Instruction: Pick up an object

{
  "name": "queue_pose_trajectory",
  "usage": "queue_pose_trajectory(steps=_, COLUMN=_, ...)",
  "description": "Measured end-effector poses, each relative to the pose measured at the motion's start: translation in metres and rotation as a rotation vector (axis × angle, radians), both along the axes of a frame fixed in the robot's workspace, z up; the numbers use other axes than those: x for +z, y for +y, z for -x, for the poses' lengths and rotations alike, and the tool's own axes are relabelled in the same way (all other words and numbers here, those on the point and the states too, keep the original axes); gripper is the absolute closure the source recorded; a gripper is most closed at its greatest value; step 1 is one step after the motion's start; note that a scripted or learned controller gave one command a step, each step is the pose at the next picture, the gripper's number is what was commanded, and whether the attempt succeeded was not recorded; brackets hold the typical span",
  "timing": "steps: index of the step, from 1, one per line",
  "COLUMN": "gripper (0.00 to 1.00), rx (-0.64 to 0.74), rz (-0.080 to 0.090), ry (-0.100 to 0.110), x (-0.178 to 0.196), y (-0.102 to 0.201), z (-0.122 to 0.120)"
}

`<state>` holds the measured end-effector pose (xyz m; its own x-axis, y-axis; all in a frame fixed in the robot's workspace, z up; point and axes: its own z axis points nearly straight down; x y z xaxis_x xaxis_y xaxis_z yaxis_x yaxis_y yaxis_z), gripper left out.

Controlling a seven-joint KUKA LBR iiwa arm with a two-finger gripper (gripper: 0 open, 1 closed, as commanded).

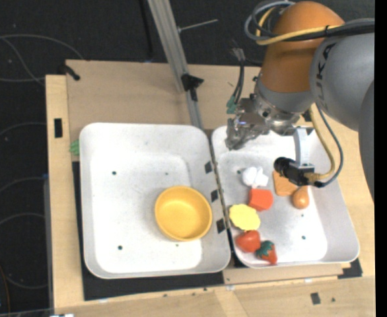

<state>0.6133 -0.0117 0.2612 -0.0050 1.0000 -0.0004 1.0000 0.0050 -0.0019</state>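
Camera view: the gripper [237,137] hangs over the right bin's [325,240] far corner — I cannot tell its grip. The white piece [252,176] and orange block [261,199] lie unlifted — nothing picked yet.

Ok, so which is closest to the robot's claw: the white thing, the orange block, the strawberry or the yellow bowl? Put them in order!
Measured from the gripper at the right bin's top left corner:
1. White thing, just below it.
2. Orange block, a little lower in the same bin.
3. Yellow bowl, in the left bin.
4. Strawberry, at the right bin's bottom edge.
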Motion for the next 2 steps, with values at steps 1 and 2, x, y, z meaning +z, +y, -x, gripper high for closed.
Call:
queue_pose_trajectory(steps=1, gripper=1.00, rx=0.000, rz=-0.001, ry=-0.001, x=-0.014, y=0.045, z=0.024)
queue_pose_trajectory(steps=2, gripper=1.00, rx=0.002, rz=-0.001, ry=0.000, x=-0.024, y=0.095, z=0.052)
